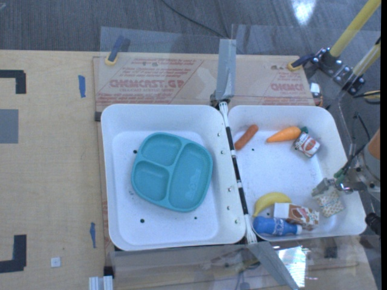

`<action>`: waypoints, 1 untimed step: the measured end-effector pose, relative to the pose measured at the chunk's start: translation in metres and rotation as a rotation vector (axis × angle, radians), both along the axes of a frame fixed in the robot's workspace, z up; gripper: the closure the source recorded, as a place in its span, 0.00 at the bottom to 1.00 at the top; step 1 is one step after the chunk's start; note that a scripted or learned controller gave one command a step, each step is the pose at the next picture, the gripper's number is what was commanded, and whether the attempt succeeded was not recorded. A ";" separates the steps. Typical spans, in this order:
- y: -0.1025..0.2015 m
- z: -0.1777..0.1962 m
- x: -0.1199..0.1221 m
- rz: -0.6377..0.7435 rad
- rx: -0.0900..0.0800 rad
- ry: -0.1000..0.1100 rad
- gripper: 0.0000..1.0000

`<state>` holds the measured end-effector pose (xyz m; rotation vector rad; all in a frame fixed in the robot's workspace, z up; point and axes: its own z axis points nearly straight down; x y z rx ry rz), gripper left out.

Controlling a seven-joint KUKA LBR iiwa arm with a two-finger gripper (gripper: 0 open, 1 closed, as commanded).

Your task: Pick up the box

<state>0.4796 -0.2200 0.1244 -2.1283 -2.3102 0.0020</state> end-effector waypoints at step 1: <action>0.043 0.037 0.009 0.072 0.001 0.001 1.00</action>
